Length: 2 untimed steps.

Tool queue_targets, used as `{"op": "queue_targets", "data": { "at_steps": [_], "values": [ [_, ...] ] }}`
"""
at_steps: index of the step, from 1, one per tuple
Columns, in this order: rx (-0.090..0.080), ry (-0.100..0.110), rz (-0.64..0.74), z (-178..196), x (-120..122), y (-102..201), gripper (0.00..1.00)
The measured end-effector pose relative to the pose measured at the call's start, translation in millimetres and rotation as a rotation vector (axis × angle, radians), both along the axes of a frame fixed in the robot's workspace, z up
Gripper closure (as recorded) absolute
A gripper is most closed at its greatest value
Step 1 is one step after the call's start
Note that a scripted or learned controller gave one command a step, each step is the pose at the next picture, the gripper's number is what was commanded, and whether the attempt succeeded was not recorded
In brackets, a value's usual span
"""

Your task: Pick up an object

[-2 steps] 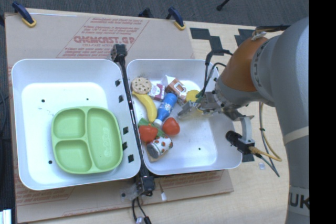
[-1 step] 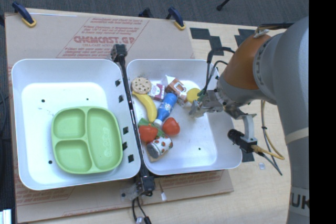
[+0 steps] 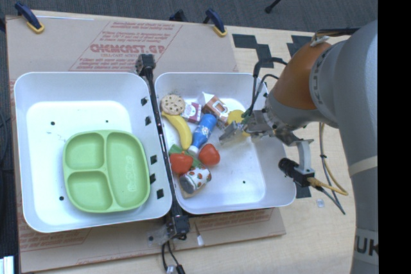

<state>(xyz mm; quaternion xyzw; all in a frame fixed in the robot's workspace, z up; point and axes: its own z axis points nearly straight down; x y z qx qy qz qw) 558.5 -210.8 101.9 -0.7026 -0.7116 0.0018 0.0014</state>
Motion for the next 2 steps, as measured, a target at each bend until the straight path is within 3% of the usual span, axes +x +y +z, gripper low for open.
{"op": "queue_targets", "data": {
  "at_steps": [1,2],
  "values": [
    [0.001,0.001,0.002,10.2,0.3,0.2,1.00],
    [0.000,0.001,0.003,10.1,0.3,0.3,0.00]
  ]
}}
